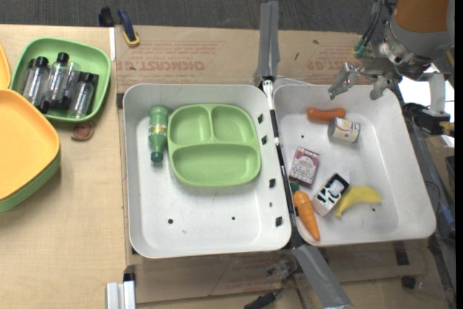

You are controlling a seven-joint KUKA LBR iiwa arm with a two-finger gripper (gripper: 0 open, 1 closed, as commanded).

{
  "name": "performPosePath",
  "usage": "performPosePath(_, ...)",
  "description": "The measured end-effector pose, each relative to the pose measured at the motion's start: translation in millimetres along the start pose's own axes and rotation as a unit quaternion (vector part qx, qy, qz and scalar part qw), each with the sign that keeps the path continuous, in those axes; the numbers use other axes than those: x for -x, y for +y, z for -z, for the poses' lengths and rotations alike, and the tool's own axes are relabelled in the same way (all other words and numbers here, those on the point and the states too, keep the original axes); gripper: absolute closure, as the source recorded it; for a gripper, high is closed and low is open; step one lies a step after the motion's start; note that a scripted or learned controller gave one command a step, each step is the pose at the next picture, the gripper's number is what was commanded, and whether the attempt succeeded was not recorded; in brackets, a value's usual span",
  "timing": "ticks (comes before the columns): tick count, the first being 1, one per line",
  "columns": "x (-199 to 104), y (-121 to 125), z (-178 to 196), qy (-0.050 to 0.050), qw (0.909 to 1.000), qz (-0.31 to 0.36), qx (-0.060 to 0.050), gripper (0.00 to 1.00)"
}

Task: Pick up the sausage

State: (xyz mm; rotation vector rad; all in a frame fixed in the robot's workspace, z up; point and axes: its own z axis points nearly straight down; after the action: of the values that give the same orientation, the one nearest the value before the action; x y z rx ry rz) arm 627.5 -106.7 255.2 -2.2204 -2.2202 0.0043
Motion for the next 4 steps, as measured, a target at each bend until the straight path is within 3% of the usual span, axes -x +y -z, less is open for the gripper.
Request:
performPosePath(1, -4, 31, -34, 0.000, 0.9991, 0.041, 0.001, 0.00)
performPosePath(2, 23, 31, -140, 0.000, 0.9879, 0.155, 0.001, 0.00)
performPosePath(4, 6, 32, -162, -0.001, 0.9865, 0.164, 0.003, 0.00)
